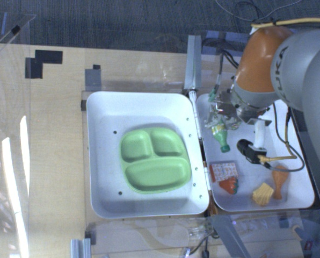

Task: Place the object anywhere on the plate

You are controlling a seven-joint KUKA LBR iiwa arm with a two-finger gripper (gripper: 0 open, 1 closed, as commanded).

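The claw (pixel 220 116) was seen at the upper left of the right bin (pixel 305 195), closed on a small green bottle (pixel 221 137) hanging below it. The green divided plate (pixel 154 160) was found left of it, centred in the left bin (pixel 103 144) on the counter (pixel 47 144).

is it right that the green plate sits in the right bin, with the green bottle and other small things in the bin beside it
Not quite. The camera view shows the green plate in the left bin, not the right one. The green bottle and the other small things lie in the right bin beside it, near the gripper.
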